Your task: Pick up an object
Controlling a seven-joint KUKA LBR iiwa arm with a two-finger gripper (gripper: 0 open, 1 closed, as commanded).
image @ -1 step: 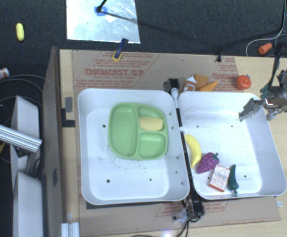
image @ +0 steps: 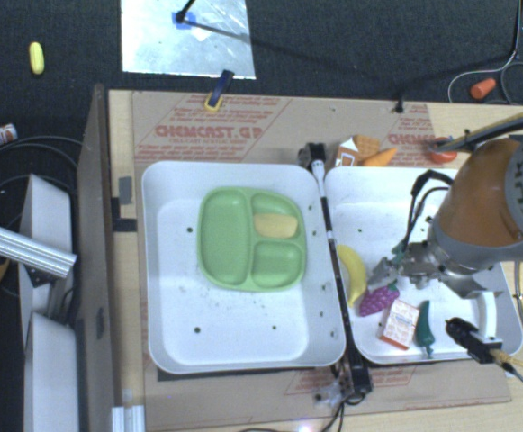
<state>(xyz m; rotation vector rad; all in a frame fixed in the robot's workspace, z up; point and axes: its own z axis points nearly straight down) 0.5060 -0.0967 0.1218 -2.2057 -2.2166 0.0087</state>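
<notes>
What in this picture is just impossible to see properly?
- Pincer: in the camera view it is small and blurred, so whether it is open or shut cannot be told.
- Right white bin: the grey arm with the orange band covers much of its floor.
- Small red-and-white packet: its print is too small to read.
- Purple grape bunch toy: whether the pincer touches it is unclear.

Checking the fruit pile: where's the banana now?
The banana lies in the right bin by its left wall, just above the purple grapes, left of the gripper.

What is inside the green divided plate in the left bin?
A yellow item lies in the upper right compartment of the green divided plate. Whatever it covers is hidden.
</notes>
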